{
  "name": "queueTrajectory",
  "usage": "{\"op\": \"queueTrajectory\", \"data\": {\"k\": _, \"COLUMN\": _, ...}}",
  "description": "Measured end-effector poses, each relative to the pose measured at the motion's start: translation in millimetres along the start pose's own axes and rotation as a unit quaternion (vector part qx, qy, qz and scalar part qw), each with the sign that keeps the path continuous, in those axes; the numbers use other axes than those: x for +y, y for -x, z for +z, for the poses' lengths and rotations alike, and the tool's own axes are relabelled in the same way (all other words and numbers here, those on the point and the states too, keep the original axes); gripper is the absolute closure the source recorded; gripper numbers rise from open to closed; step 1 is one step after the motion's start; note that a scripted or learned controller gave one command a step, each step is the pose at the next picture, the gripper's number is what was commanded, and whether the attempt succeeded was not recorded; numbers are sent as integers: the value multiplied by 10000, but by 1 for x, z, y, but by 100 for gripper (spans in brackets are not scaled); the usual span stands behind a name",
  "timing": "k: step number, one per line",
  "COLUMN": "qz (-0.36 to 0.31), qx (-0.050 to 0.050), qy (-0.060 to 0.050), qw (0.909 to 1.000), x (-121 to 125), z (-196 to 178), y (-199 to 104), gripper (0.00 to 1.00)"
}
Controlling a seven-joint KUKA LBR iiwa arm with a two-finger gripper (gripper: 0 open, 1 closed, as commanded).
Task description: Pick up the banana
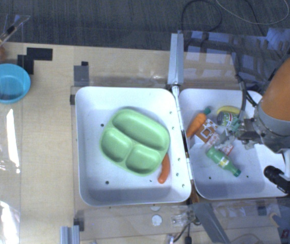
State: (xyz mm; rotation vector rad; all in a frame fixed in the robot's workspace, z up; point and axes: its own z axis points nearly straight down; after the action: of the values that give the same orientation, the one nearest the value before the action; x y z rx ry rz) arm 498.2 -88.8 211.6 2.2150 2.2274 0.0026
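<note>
Two shallow white bins sit side by side on the table (43, 136), and we list their contents in turn. Left bin (91, 187): one green divided plate (134, 141), lying tilted across the middle, and one orange carrot (163, 169) just beside the plate's near right edge. Right bin (211, 187): one banana (227, 109), yellow, at the far side of the bin, just behind a round green-labelled can (227, 118); one second carrot (196, 124) with a green top, lying close to the bin's left wall; one small brown and white packet (206, 131) just right of that carrot; one green bottle (223, 160) lying on its side nearer to us. The gripper (234, 132) sits low in the right bin, between can and bottle, apart from the banana; we cannot tell how its jaws stand. Far left on the table: one blue bowl (6, 82).
</note>
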Motion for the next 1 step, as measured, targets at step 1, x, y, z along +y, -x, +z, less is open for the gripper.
{"op": "queueTrajectory", "data": {"k": 1, "qz": -752, "qx": -7, "qy": 16, "qw": 9972, "x": 65, "z": 11, "y": 62, "gripper": 0}}
